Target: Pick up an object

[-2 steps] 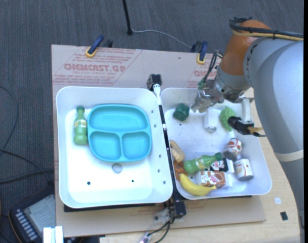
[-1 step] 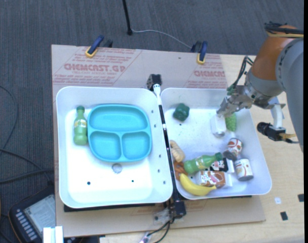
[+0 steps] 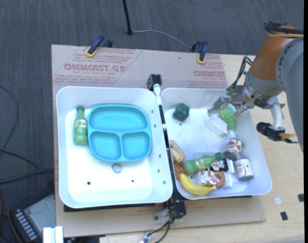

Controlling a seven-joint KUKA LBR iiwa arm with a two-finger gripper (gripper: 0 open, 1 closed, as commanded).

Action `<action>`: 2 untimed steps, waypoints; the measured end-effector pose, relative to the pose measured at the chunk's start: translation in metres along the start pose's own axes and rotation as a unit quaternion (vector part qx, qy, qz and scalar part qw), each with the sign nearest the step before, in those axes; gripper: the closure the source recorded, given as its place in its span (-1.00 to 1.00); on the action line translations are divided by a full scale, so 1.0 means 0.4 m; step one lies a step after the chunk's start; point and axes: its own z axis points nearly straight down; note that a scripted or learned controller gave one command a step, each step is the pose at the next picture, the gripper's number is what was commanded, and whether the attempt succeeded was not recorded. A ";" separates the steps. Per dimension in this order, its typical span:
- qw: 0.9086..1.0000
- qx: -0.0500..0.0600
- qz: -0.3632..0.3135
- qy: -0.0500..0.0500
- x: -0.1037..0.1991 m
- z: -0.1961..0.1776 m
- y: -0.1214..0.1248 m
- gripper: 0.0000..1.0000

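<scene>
Status: pick not yet shown complete. The gripper (image 3: 226, 107) hangs over the upper right of the right bin (image 3: 263, 184), fingers spread. A green leafy toy (image 3: 228, 117) sits right at the fingertips and a pale clear piece (image 3: 216, 125) lies just beside it. The toy may be between the fingers or merely under them; the slanted view does not settle it, so no hold is counted. Lifting clear remains to be done.

Right bin, contents:
- dark green block (image 3: 181, 112), upper left, apart from the rest
- green bottle (image 3: 203, 162), lying on its side near the middle
- banana (image 3: 195, 186) along the lower edge
- pastry-like piece (image 3: 177, 151) against the left wall
- small printed carton (image 3: 215, 178) just beside the banana
- two small cans (image 3: 243, 169) and a rounded red-and-white item (image 3: 234, 146) toward the right wall

Left bin (image 3: 68, 186), contents:
- blue divided tray (image 3: 119, 133), three sections
- small green bottle (image 3: 80, 127) upright just left of the tray
- small greyish round item (image 3: 116, 168) below the tray

Surface: both bins rest on a brown board (image 3: 118, 65) with red lettering, held by blue-and-yellow clamps (image 3: 95, 45) at its far edge.

Room: dark grey carpet (image 3: 32, 14); a thin black pole (image 3: 125, 9) and cables run behind the board.
</scene>
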 end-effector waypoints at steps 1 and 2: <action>1.000 -0.002 0.001 -0.001 0.083 0.108 -0.105 -1.00; 1.000 -0.005 0.002 -0.003 0.139 0.105 -0.350 -1.00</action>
